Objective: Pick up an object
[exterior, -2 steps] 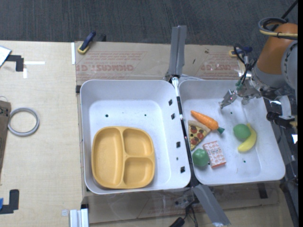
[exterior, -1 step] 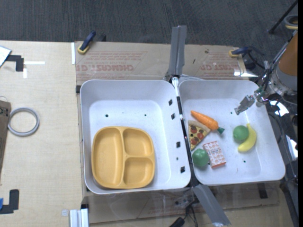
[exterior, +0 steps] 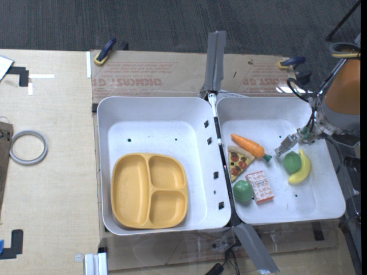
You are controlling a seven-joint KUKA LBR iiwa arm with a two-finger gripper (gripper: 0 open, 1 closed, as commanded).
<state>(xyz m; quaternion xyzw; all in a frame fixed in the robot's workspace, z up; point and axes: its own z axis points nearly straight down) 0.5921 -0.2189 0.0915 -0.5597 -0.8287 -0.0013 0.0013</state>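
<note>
1. Nearest candidate for lifting: green round fruit (exterior: 292,162), lower right of the frame, in the right bin (exterior: 321,208), touching the banana (exterior: 301,169) on its right side.
2. Probably light, hard-shelled toy plastic; smooth and rounded, so likely to squirt out of a pinch unless taken across its widest middle.
3. No real long axis on that fruit; near-round, so approach angle matters little, though the banana blocks the right flank.
4. Banana: curved, long axis running from upper right down to lower left, tips thin; best taken across the mid-belly, judged stiff and light.
5. Carrot (exterior: 248,145), centre-right of the frame: long axis slanting upper left to lower right, green tip pointing lower right; tapered, so prone to slip toward the thin end.
6. Gripper (exterior: 286,146) just up and left of the green fruit, between it and the carrot; jaw state impossible to tell at this size, nothing seen held.
7. Also in that bin: pizza slice (exterior: 238,161), green ball (exterior: 242,191), small carton (exterior: 261,187). Yellow divided plate (exterior: 150,189) in the left bin (exterior: 114,119).
</note>
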